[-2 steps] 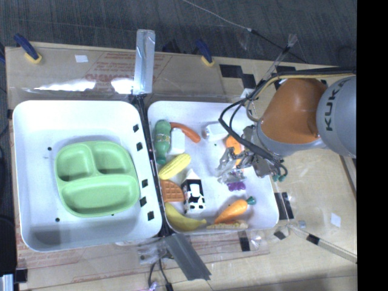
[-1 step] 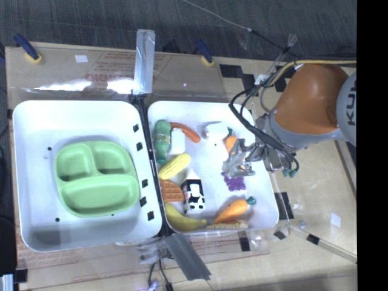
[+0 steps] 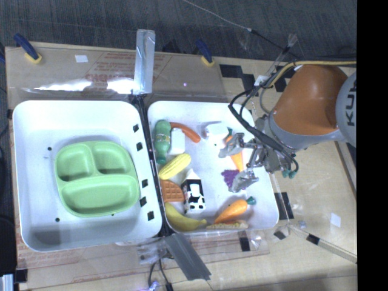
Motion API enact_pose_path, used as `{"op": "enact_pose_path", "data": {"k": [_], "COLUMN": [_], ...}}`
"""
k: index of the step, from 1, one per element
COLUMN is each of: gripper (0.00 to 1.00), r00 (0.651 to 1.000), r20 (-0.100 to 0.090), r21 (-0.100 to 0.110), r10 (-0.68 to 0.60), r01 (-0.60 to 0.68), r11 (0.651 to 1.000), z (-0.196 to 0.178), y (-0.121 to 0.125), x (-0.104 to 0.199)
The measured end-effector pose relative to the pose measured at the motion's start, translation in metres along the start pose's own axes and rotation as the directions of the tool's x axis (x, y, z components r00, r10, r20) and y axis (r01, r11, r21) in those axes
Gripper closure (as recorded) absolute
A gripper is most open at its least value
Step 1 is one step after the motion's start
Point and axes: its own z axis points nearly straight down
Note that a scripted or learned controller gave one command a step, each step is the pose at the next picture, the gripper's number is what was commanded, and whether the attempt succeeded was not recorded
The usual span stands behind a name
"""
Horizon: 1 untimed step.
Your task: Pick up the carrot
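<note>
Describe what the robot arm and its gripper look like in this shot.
The grey arm wears a broad glossy orange band above the wrist, with part of a black letter marking on the grey shell. Black and yellow cables loop along it. The two-finger metal gripper is silvery grey with small dark fittings.

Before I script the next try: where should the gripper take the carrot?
Grip the carrot across its thick orange middle, coming straight down. It lies flat and slanted near the right bin's front wall, green top up-right, so close the fingers across its length.
</note>
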Motion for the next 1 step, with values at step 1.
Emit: {"op": "enact_pose_path", "data": {"k": [1], "gripper": [0.0], "r00": [0.99], "r20": [0.0], "r21": [0.0], "r10": [0.139], "r01": [-0.139], "r11": [0.99], "z": [0.0994], "y": [-0.0236], "x": [-0.0351]}}
